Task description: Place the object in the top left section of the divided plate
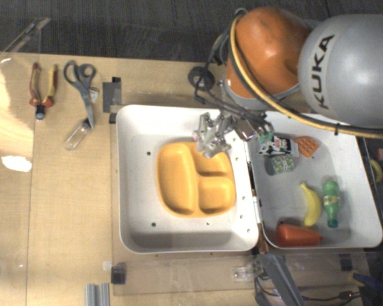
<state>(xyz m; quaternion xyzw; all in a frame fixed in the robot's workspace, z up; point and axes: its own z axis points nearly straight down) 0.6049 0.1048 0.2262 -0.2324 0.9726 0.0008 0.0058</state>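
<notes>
A yellow divided plate (177, 178) lies in the left white bin (137, 196). It has one long section on the left and two smaller ones on the right. My gripper (210, 138) hangs over the plate's far right corner, above the upper right section, close to the wall between the bins. I can make out nothing held in it, and the metal parts hide what is under it. The plate's sections look bare.
The right bin (360, 190) holds a banana (311, 204), a green bottle (331, 203), a red-orange item (298, 235), a small can (281, 165), a black-and-white carton (276, 145) and an orange piece (308, 146). Scissors (83, 85) and pliers (41, 88) lie on the bench at left.
</notes>
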